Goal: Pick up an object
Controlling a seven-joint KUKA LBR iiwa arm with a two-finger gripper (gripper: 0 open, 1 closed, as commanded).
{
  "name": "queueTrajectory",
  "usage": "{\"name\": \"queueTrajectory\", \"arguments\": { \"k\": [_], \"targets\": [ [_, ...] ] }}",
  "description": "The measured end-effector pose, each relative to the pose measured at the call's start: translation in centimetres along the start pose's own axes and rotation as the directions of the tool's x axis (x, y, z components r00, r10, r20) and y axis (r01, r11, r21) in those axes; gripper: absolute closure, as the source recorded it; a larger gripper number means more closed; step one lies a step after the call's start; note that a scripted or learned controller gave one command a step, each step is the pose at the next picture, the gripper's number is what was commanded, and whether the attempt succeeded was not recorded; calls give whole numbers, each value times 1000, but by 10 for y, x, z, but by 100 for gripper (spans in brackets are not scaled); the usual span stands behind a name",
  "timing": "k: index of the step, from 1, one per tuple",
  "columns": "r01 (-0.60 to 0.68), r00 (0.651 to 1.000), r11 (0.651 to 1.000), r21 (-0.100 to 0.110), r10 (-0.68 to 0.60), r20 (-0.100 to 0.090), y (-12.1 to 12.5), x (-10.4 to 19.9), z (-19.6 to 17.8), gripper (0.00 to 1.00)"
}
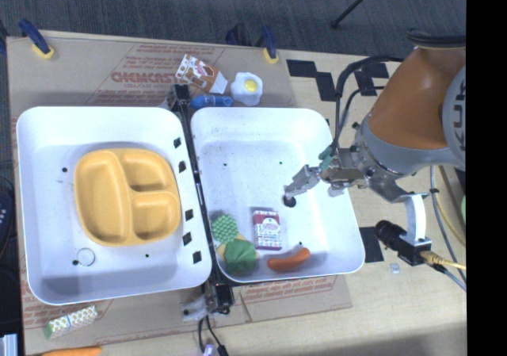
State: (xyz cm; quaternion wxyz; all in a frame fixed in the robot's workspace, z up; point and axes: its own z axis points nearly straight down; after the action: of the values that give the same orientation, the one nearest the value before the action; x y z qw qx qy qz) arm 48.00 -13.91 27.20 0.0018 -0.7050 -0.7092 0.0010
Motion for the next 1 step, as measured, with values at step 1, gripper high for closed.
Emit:
{"name": "queueTrajectory", "arguments": {
  "k": [1],
  "targets": [
    [-237,971,971,0,237,-1,-3,23,181,0]
  ]
}}
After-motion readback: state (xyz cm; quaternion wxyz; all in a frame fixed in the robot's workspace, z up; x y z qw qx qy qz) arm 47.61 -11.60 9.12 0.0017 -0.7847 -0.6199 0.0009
